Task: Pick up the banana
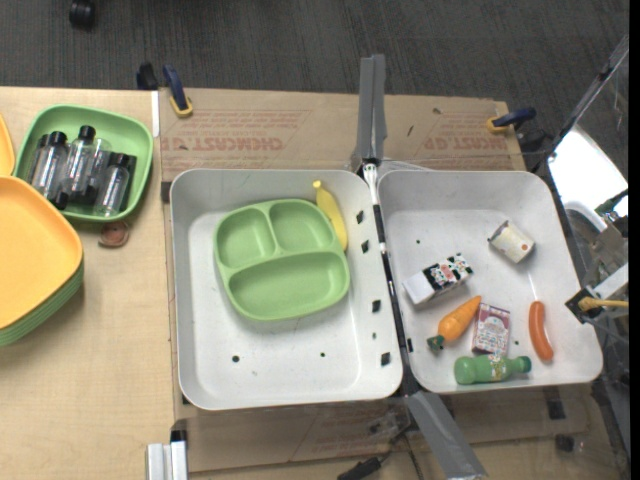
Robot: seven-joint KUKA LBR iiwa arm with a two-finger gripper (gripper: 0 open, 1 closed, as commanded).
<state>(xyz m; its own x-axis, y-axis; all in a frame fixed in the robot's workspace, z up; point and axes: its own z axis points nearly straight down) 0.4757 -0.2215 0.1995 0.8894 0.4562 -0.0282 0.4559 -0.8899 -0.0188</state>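
We see a yellow banana (331, 213) beside a pale green divided plate (283, 259) in the white left bin (200, 348). In the white right bin (560, 218) lie an orange carrot (458, 319), a red-orange sausage (541, 329), a green bottle (490, 369), a pink packet (491, 329) and a black-and-white patterned carton (438, 278). On the tan bench, orange plates (35, 258) stack beside a green tray (130, 133) of dark-capped bottles (80, 171).
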